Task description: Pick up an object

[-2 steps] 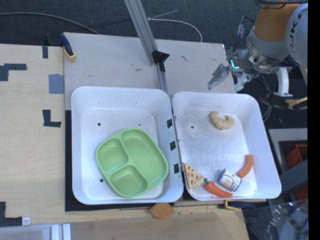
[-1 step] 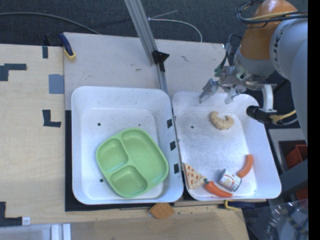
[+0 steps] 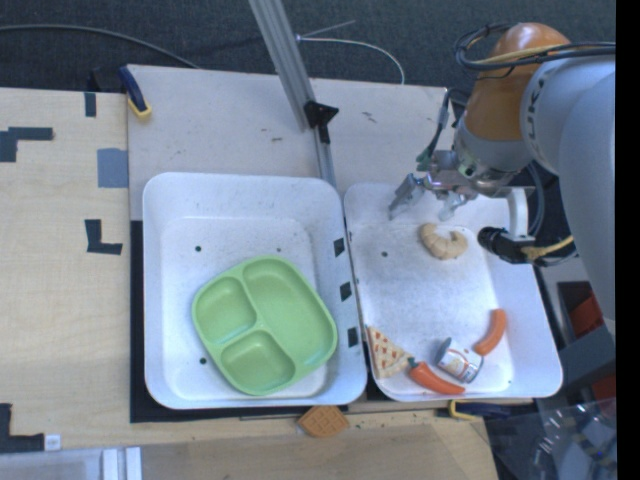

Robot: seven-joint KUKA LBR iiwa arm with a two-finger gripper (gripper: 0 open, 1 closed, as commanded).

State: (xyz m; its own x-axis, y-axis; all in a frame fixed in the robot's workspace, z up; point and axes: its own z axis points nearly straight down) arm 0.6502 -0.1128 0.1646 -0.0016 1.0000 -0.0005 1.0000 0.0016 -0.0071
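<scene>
In the right bin (image 3: 520, 298), beneath the tool (image 3: 428, 196) with fingers spread: croissant (image 3: 443, 241), likely light, stiff; best pinched across its middle.

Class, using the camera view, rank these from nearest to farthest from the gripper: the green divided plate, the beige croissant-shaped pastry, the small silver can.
From the gripper:
1. Beige croissant-shaped pastry, just below it in the right bin.
2. Small silver can, at that bin's near edge.
3. Green divided plate, in the left bin.
</scene>
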